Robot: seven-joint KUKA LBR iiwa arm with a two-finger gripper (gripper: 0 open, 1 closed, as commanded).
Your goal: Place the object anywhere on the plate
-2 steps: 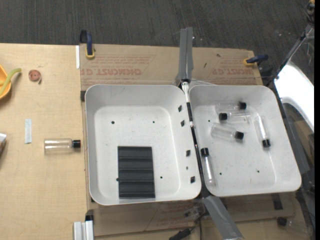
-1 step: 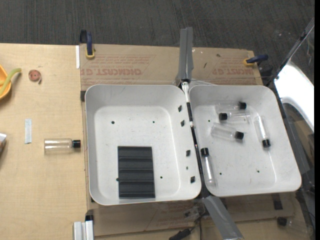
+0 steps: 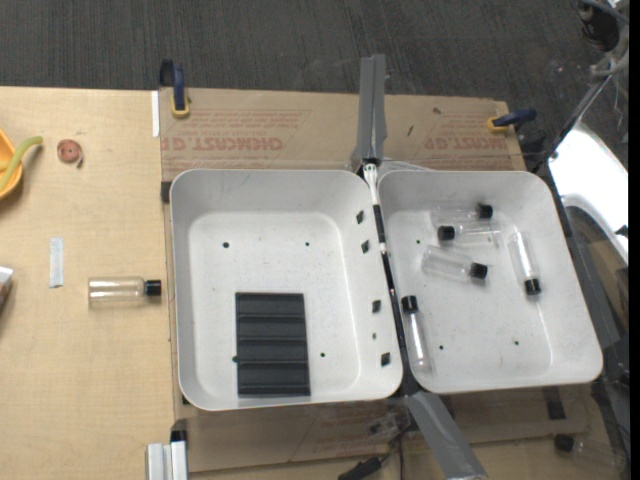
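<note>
Whether the gripper is released, clenched or grasping anything cannot be told. A pale curved body [image 3: 592, 173] is being shown at the edge from which the arm reaches in; whether it is part of the arm cannot be told either.

Five clear vials with black caps are being held by the bin on the arm's side [image 3: 575, 268], all lying flat. One vial [image 3: 464, 211] is being seen toward the far wall, and a second vial [image 3: 472, 234] is lying just beside it, with its cap turned away from the arm. A third vial [image 3: 450, 265] is resting near these two, toward the near wall. A fourth vial [image 3: 522, 256] is lying closest to the arm's side, apart from the others. A fifth vial [image 3: 414, 336] is being kept along the wall farthest from the arm, next to the divide between the bins.

The plate [image 3: 271, 345], dark and ribbed, is being borne by the bin farther from the arm [image 3: 200, 208], close to its near wall. No vial is touching it.

Beyond that bin, farther still from the arm, a sixth capped vial [image 3: 120, 289] is lying on the bare bench [image 3: 90, 388], near a small white strip [image 3: 56, 263]. A pink disc [image 3: 68, 151] and a yellow item [image 3: 10, 163] are being seen farthest from the arm. A sheet of cardboard [image 3: 260, 133] is lying under both bins.
</note>
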